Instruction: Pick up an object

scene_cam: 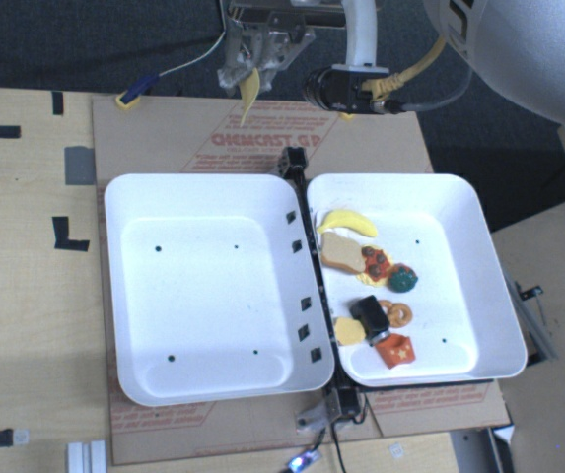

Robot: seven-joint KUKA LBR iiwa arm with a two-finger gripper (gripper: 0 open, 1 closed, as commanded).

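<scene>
Camera view: the metal two-finger gripper (249,75) is hanging high above the bench beyond the bins, its fingers pinching a small pale-yellow wedge-shaped piece (248,91) that is dangling below them. A yellow plastic banana (349,223), toast slice (341,253) and other toy foods are lying in the right white bin (459,264), beside the left white bin (203,294).
</scene>
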